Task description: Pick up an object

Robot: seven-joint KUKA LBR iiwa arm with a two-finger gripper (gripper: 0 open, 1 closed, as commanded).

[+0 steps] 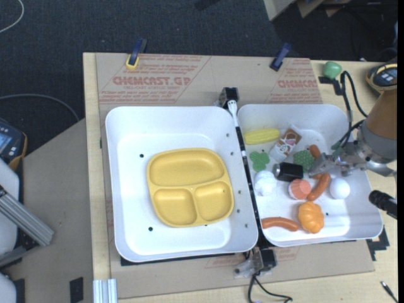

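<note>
Camera view shows the gripper [329,163] low in the right bin [363,223], its tips just beside a red sausage [319,185] and a white egg [340,189]. Whether it is clenched or released I cannot tell. It looks mid-reach; next it needs a clean close, then a lift.

A yellow three-compartment plastic tray [189,187] lies in the left white bin [123,169] at mid-frame. A yellow clamp [134,57] and a blue clamp [279,57] grip the brown cardboard sheet's [189,77] upper edge.
</note>
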